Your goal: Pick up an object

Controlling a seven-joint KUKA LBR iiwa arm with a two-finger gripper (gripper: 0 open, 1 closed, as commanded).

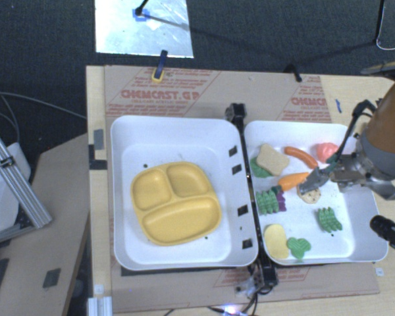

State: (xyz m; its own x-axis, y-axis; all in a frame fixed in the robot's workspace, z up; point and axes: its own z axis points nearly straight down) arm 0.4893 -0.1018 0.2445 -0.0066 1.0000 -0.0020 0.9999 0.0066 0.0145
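Observation:
The right bin [362, 242] holds several toy foods. Among them are a bread slice [271, 160], an orange sausage [300, 155], a pink piece [326, 150], a carrot [290, 182] and a green and purple bunch [270, 201]. There are also a beige round piece [310, 197], a green ridged piece [329, 219], a yellow piece [274, 237] and a green broccoli [299, 246]. My gripper [311, 185] reaches in from the right. Its tip is low over the middle of this bin, between the carrot's right end and the beige round piece, partly covering the latter.
The left bin [128, 242] bears a yellow divided plate [176, 203]. A black divider with clips [245, 196] runs between the bins. The grey arm body [388, 143] hangs over the right bin's far right side. Cardboard [204, 91] lies under both bins.

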